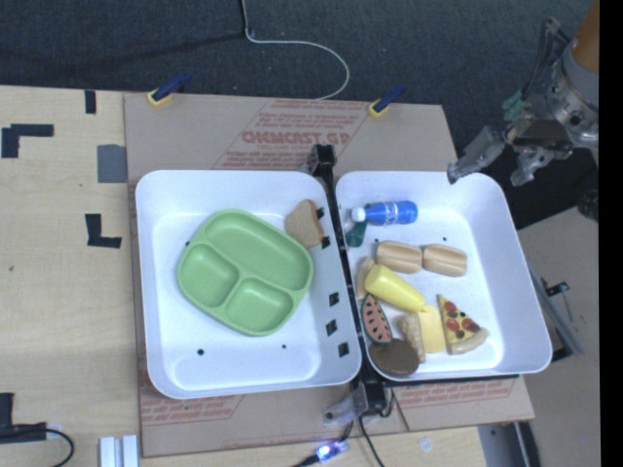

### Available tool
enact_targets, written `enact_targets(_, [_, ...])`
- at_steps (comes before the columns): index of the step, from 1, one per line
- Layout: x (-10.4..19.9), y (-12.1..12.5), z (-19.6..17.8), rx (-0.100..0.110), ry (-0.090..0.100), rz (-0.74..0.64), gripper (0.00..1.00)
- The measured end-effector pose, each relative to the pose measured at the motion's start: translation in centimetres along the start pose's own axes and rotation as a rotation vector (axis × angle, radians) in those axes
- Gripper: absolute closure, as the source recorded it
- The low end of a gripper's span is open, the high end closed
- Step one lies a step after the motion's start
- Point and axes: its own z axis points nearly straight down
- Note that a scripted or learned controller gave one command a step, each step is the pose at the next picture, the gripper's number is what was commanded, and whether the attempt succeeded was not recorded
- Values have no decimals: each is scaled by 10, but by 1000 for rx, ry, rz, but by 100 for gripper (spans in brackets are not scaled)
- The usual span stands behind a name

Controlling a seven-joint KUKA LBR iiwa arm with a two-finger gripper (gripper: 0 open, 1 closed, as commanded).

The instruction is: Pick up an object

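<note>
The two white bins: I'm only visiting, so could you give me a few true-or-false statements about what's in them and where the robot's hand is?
1. The green tray lies in the left bin. True.
2. The blue bottle stands upright in the left bin. False: it lies on its side in the right bin, near the divider.
3. The pizza slice lies in the right bin. True.
4. The hand is pressing down on the watermelon slice. False: it is beside the right bin's far right corner, with no toy between its fingers.
5. The bread slice lies beside the green tray. True.
</note>
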Motion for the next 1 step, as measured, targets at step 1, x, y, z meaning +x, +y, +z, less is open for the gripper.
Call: enact_targets(1, [-69, -49, -145, -5, -6, 9, 0])
